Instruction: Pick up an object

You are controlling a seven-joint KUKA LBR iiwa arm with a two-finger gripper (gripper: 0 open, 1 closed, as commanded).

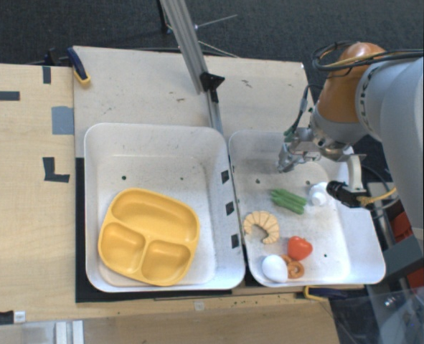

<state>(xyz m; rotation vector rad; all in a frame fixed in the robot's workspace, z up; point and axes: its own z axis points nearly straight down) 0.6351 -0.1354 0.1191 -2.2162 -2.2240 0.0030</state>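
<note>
The arm reaches in from the right and its tool (289,160) hangs over the upper part of the right bin (355,253), tips pointing down at bare white floor. Nothing sits between them, and whether they are spread or closed cannot be told from up here.

Take the croissant (262,226) as the marker, lying near the middle of that right bin. Up and to its right lies a green bean pod (289,201), just below the tool and not touching it. Beyond the pod's right end sits a small white piece (317,194). Down and to the right of the croissant is a red pepper-like toy (299,248), and below the croissant a white egg (274,267) rests near the bin's front wall, with a small orange curled piece (294,267) touching its right side.

Left of the croissant, across the divide, the left bin (154,145) carries a yellow three-compartment plate (149,236) in its lower half.
</note>
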